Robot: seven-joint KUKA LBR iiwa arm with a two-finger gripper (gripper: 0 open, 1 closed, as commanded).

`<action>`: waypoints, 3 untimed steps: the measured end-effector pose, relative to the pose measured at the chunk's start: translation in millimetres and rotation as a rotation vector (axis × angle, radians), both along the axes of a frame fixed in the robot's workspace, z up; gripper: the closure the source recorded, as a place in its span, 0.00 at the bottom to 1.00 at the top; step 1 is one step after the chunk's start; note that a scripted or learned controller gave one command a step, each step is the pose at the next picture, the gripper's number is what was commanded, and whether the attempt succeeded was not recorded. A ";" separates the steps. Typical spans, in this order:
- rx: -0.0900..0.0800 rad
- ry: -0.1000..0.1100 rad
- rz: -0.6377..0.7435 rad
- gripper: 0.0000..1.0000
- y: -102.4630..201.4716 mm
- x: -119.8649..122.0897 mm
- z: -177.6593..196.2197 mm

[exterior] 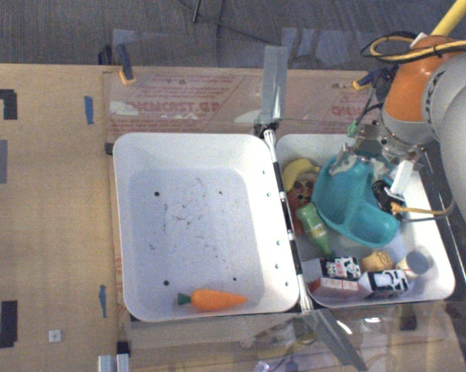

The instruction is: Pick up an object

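A teal bowl (pixel 355 208) lies tilted in the right bin (pixel 443 279), resting on other items. My gripper (pixel 368 155) is low over the bowl's far rim, under the orange band of the arm; its tips are hidden among cables and the rim. Beside the bowl lie a yellow banana (pixel 296 170), a green bottle (pixel 315 229) and a red item (pixel 298 198). Toward the bin's front edge are a cow-patterned carton (pixel 341 268), a bread roll (pixel 377 260) and a black-and-white bottle (pixel 388 282). An orange carrot (pixel 213 300) lies in the left bin (pixel 125 208) by its front wall.
A metal divider (pixel 283 208) runs between the two bins. Cardboard (pixel 178 103) covers the bench behind them. The arm's grey body (pixel 457 130) fills the right side above the right bin, with yellow and black cables looping over it.
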State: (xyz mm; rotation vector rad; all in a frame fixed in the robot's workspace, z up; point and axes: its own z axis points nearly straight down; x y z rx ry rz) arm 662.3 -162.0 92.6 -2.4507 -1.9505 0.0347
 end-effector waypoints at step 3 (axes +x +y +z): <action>-0.002 -0.044 0.141 0.00 -9.8 -60.2 13.0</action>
